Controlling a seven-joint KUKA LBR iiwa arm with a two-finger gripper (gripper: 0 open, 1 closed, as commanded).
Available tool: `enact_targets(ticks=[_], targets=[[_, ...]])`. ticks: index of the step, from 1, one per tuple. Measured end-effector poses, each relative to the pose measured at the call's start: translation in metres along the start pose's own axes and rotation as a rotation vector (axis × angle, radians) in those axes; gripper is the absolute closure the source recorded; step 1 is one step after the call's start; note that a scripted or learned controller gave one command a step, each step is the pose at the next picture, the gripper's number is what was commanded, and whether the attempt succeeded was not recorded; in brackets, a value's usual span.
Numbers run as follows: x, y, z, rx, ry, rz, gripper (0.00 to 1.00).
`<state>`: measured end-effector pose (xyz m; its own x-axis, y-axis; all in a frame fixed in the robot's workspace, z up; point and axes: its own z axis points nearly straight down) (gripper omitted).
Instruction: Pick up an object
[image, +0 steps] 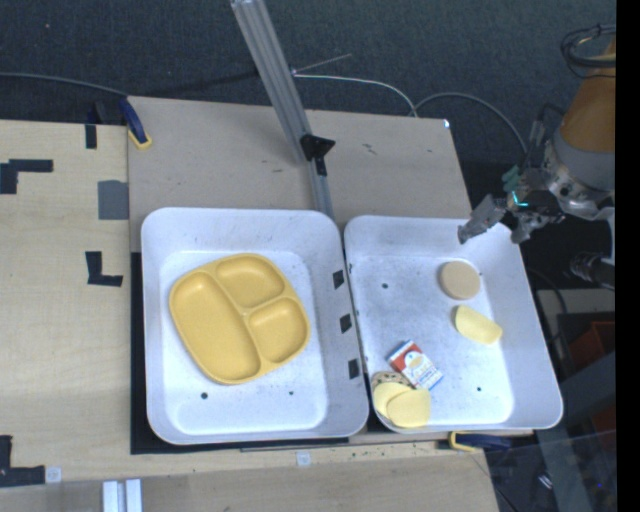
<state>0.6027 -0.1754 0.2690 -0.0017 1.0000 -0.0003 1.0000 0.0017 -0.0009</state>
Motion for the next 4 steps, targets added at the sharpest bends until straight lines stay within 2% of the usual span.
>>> enact_targets(ticks=[1, 2, 3, 4], targets=[[0.013, 0.077, 0.07, 0.001, -0.001, -0.003, 0.0], [0.012, 0.075, 0.055, 0.0, -0.003, -0.001, 1.0], [0.037, 0.077, 0.13, 0.007, 0.001, -0.001, 1.0], [0.055, 0.075, 0.179, 0.022, -0.006, 0.003, 1.0]])
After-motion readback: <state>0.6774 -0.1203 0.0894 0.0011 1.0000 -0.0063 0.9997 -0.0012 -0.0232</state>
